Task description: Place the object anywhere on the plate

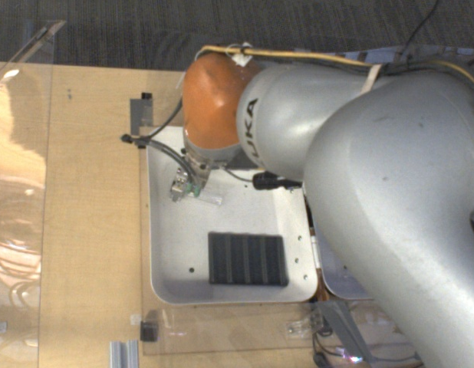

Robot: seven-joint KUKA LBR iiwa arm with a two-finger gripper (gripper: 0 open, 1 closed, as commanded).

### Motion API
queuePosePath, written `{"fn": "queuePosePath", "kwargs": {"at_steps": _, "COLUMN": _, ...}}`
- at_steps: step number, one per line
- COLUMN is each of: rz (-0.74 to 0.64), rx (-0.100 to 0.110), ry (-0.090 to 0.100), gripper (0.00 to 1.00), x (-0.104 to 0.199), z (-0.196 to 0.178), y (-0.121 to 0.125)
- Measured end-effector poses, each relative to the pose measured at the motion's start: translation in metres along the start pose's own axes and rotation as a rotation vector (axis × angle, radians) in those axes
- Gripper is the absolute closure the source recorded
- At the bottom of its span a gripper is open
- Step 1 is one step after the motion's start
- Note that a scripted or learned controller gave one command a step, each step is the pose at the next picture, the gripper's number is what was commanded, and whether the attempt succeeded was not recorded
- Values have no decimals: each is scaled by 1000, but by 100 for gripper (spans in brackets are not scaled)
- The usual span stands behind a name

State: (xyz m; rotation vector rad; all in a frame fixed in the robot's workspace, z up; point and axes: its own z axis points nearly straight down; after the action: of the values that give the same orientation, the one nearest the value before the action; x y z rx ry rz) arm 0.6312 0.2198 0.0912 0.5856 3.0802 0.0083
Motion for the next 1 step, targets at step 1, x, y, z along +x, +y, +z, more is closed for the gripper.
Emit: {"fn": "queuePosePath", "kwargs": {"at_steps": 1, "rz": -303, "rx": 0, "ry": 1, "gripper": 100, "x": 73, "z": -35, "y": -11}}
